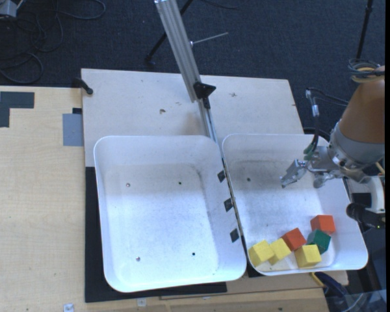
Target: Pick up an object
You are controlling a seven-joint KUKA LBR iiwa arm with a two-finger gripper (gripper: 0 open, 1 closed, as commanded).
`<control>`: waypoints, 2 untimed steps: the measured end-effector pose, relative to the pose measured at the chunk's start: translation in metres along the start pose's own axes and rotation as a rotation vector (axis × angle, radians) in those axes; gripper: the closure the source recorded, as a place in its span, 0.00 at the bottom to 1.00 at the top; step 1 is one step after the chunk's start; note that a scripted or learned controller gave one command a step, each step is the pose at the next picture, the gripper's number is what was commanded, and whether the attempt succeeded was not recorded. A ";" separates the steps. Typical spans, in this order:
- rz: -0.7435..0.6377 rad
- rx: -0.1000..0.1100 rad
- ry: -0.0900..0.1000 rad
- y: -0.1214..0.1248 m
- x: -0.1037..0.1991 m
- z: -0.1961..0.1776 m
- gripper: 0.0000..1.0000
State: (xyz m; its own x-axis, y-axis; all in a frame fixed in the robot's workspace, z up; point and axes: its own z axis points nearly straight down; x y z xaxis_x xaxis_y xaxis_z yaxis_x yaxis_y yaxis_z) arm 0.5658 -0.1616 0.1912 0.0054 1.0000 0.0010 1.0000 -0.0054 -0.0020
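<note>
I hang over the right bin [247, 149], my fingers [291, 175] spread and pinching nothing. The blocks [298, 242] cluster in its near corner, well apart from me. I judge this the approach: next I must move toward them and descend.

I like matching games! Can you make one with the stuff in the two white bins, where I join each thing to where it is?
Things:
1. green block
2. gripper
3. left bin
4. metal post

Places:
A. above the upper part of the right bin
B. among the blocks in the right bin's lower corner
C. rising from the board behind the bins
D. beside the wooden table top

Pairs: 1-B, 2-A, 3-D, 4-C
</note>
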 end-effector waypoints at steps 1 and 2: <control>-0.008 0.004 0.001 0.045 0.025 0.101 0.00; -0.011 -0.007 0.002 0.022 0.102 -0.004 0.00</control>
State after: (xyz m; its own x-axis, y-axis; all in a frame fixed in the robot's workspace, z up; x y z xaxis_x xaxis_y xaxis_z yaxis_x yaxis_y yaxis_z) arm 0.5886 -0.0600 0.1953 -0.0056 1.0000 0.0026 1.0000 0.0055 0.0047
